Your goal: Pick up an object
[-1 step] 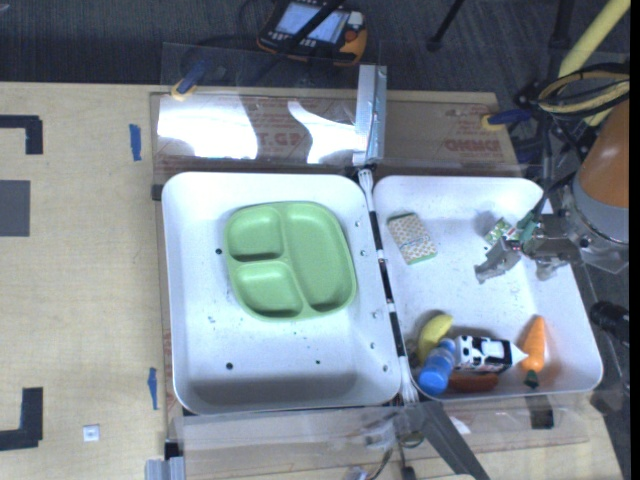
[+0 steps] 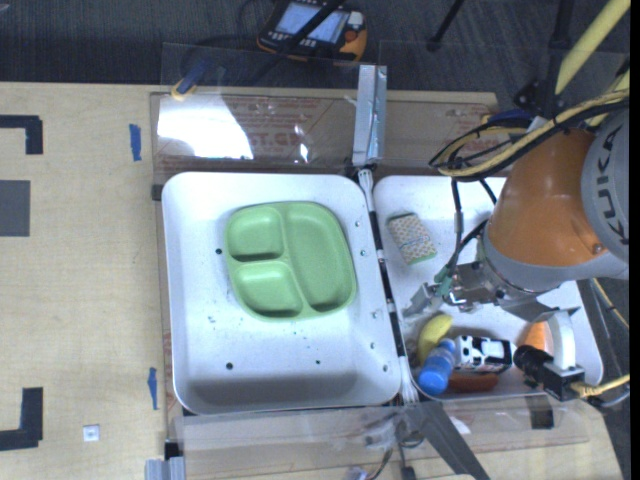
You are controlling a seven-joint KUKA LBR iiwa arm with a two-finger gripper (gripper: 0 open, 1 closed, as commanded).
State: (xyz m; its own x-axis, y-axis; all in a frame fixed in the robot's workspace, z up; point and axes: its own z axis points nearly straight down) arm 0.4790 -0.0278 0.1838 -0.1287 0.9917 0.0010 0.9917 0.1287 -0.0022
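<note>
A green divided plate [image 2: 291, 258] lay in the left bin [image 2: 190, 348], a little toward its far side. The bench [image 2: 80, 268] around it was pale wood, marked with black corner brackets [image 2: 28, 133] and strips of blue tape [image 2: 135, 141]. A handheld controller [image 2: 312, 26] with a lit screen rested on the dark floor beyond.

A pale plywood bench top [image 2: 80, 298] fills the left side, marked with black tape corners [image 2: 28, 133] and short strips of blue tape [image 2: 135, 141]. Beyond its far edge lies dark grey carpeted floor [image 2: 120, 18], where a black handheld control pendant with a lit screen [image 2: 308, 26] rests. Black tripod legs [image 2: 465, 3] cross the floor at upper right. A clear plastic sheet [image 2: 255, 108] stands behind the bench's rear, catching a bright glare of overhead light.
</note>
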